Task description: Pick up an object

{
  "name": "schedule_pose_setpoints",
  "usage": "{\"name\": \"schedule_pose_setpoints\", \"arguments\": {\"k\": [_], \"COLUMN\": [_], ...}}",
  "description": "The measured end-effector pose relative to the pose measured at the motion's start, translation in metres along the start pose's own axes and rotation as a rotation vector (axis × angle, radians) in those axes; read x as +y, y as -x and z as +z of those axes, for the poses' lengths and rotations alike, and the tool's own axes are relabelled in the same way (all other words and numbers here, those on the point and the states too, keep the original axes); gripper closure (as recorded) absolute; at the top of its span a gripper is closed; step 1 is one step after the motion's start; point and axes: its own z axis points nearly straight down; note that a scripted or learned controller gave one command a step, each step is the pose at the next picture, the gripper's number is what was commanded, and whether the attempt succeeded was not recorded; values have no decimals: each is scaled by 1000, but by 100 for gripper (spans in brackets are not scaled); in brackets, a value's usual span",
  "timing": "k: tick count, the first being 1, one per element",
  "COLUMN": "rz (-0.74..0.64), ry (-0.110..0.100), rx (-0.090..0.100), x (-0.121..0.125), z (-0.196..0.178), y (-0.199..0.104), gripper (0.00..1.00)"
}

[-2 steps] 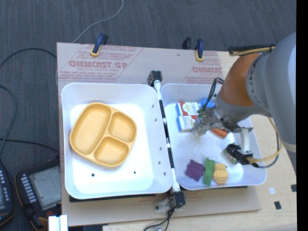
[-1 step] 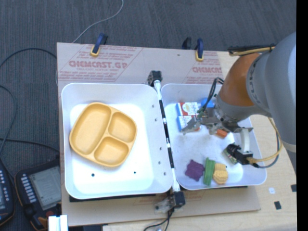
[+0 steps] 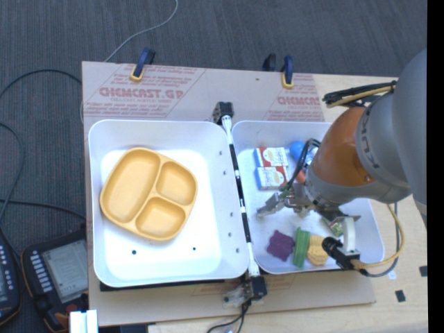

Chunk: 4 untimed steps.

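a: where was the arm [image 3: 368, 151] at that point?

b: it reached in from the right, low over the right bin [image 3: 244, 186]. the gripper [image 3: 288, 201] sat near the middle of that bin, just below two small boxes [image 3: 272, 167].

a: did it have anything?

b: no, as far as i could see. one metal finger [image 3: 270, 205] pointed left over bare white floor, and nothing lay between the fingers. how wide they stood i could not tell; the wrist hid most of them.

a: so what was there to pick?

b: the boxes with red and blue print lay at the back, with a blue thing [image 3: 297, 149] beside them, half hidden by the arm. near the front wall there were a purple piece [image 3: 280, 245], a green bar [image 3: 301, 247] just right of it, and a yellow lump [image 3: 317, 250] touching the bar. all of them rested on the bin floor.

a: and the left bin [image 3: 97, 186]?

b: it held a yellow tray [image 3: 148, 193] with three compartments, well apart from the gripper.

a: how far along, then?

b: early, i judged. the gripper was down among the objects, yet nothing was grasped or lifted. closing on one thing and raising it clear was all left to do.
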Motion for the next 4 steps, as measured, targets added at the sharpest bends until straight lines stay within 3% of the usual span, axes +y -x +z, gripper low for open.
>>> {"name": "schedule_pose_setpoints", "arguments": {"k": [1,2,3,4], "rz": [-1,-1,-1,-3], "ry": [3,-1,-1,-3], "rx": [1,3,4,4], "x": [-27,-26,-26,-25], "z": [0,-9,-9,-17], "y": [1,1,0,0], "gripper": [0,100,0,100]}}
